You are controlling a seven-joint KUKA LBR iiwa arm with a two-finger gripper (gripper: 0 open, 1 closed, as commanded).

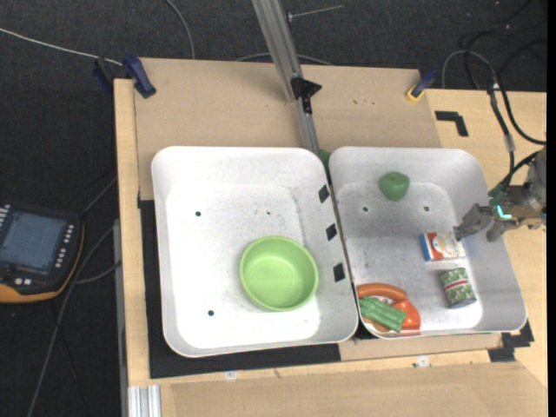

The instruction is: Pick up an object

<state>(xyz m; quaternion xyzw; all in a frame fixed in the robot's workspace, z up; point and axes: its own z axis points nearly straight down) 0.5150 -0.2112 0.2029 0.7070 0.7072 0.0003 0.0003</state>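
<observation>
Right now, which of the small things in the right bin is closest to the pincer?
The red, white and blue carton, just beside the pincer. The green-patterned can, green ball and orange plate lie farther off.

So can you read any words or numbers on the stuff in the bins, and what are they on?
No text here can be read.
Small box in the right bin: red and blue print, too blurred to read.
Green packet below it: patterned, no letters clear.
Handheld screen left of the bench: too small to read.
</observation>
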